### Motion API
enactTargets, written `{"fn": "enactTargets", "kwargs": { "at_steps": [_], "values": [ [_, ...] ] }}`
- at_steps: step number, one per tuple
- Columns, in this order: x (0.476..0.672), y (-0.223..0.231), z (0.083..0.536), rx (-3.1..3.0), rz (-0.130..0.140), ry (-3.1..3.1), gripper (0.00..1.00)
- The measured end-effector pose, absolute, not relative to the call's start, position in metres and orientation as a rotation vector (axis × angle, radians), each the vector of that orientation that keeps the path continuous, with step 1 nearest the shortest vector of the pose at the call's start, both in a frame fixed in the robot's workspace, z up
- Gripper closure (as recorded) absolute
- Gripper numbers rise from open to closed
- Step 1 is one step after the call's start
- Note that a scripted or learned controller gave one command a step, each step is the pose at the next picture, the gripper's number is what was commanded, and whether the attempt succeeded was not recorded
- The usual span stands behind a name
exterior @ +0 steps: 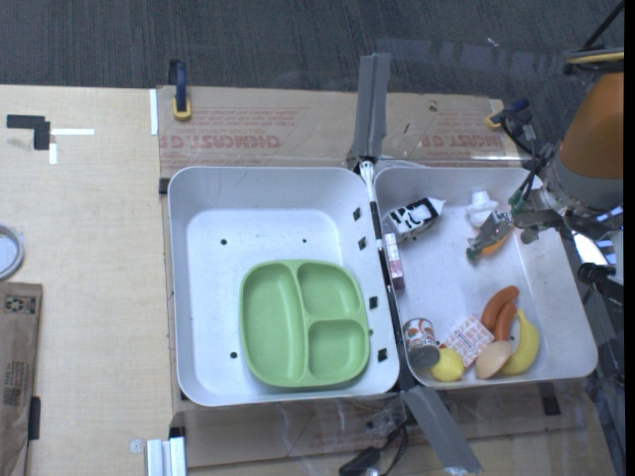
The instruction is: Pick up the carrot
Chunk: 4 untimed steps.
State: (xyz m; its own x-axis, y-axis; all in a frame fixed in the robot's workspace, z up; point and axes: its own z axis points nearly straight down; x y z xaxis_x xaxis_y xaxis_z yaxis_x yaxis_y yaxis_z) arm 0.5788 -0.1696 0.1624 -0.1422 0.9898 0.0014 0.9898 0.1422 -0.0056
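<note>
The carrot [489, 246], small and orange with a green end pointing down-left, is in the upper middle of the right bin [556, 370]. My gripper [492, 234] reaches in from the right and its grey fingers are shut on the carrot. The carrot's upper side is partly covered by the fingers. I cannot tell whether it is lifted off the bin floor.
A white object [481, 206] and a black-and-white carton [415, 216] lie close behind the gripper. A can [419, 333], lemon [448, 365], pink packet [468, 337], orange-red sausages [501, 307] and banana [528, 345] crowd the front. A green divided plate [303, 322] sits in the left bin [198, 266].
</note>
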Motion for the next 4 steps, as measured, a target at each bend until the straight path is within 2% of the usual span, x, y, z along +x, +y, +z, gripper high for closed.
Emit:
{"fn": "enactTargets", "kwargs": {
  "at_steps": [1, 2, 3, 4],
  "values": [
    [0.598, -0.178, 0.242, -1.718, 0.002, -2.628, 0.0],
    [0.595, -0.211, 0.094, -1.636, 0.001, -2.679, 0.0],
    [0.636, -0.211, 0.089, -1.432, 0.001, -2.796, 0.0],
    [0.657, -0.191, 0.088, -1.109, 0.004, -2.931, 0.0]
  ]
}}
